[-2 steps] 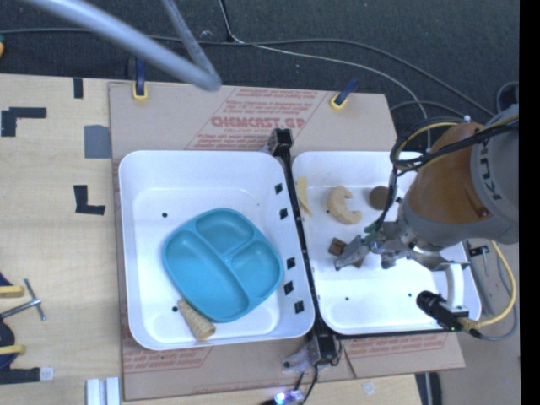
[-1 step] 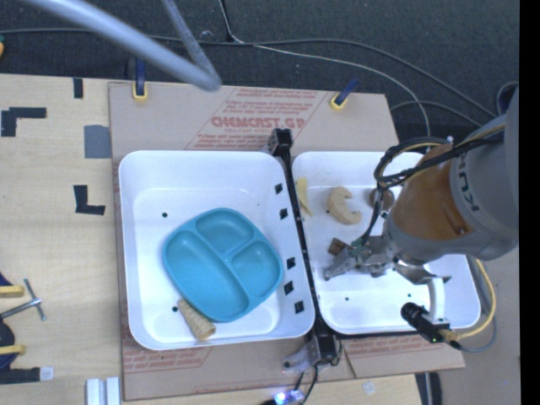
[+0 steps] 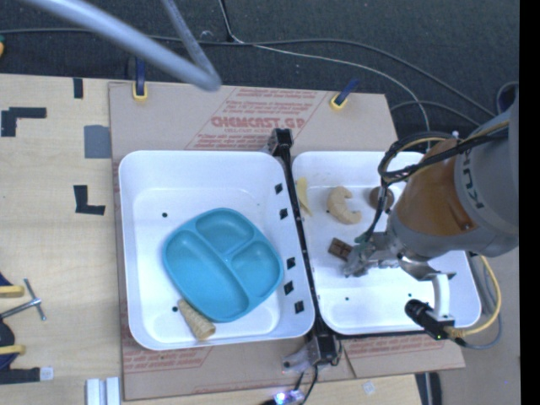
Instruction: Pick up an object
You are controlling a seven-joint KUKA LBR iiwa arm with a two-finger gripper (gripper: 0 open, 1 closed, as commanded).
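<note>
Reaching in from the right, the gripper (image 3: 361, 260) sits low in the right bin (image 3: 371, 315), just beside a small brown block (image 3: 339, 247) and near a tan curved piece (image 3: 342, 205). Whether its hand is apart or together cannot be told from this slant. The brown block looks like the nearest candidate; a sound grasp would likely need the tool centred over it, not off to one side, before closing. In the left bin (image 3: 135, 184) lie a blue divided plate (image 3: 223, 262) and a tan cone (image 3: 195, 319), well apart from the arm.
</note>
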